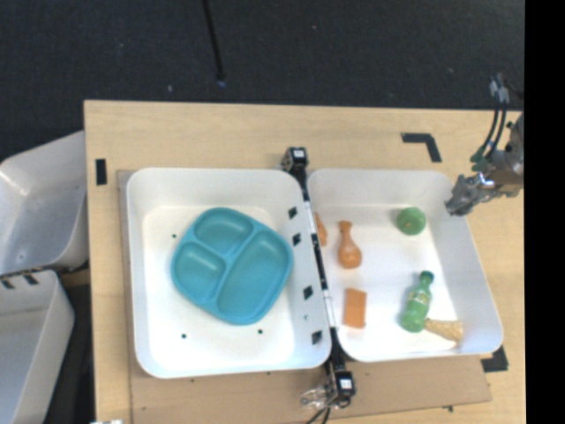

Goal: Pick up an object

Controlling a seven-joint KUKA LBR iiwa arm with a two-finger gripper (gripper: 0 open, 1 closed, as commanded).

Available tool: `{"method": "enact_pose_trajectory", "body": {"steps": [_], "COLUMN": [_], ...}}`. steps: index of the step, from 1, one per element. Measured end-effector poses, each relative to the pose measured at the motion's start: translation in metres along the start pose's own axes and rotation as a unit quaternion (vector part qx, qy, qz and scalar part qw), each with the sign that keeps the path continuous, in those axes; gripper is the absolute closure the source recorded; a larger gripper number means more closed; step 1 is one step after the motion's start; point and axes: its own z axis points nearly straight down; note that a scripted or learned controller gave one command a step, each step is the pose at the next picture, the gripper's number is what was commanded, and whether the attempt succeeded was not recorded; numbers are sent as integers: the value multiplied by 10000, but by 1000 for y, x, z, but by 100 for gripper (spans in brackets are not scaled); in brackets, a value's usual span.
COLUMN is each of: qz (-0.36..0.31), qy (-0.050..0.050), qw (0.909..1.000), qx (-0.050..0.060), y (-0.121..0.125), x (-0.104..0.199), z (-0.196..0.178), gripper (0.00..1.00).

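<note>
Blue divided plate (232, 264) fills left bin (141, 343); right bin (472, 263) holds green bottle (417, 303).

Wooden bench (221, 135) bears two white bins; left bin (141, 263) holds blue divided plate (232, 265).

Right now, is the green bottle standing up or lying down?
Lying down. The green bottle rests on its side in the right bin, cap pointing away.

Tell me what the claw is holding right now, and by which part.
Nothing. The claw sits at the right bin's far right rim, apart from the green ball and the other items.
</note>
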Motion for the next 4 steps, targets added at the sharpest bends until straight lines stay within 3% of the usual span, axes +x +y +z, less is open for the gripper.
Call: {"method": "enact_pose_trajectory", "body": {"steps": [3, 4], "qz": [0, -8], "qy": [12, 14], "qw": [10000, 10000], "qx": [44, 39], "y": [-13, -5], "x": [139, 192], "z": [24, 28], "gripper": [100, 100]}}
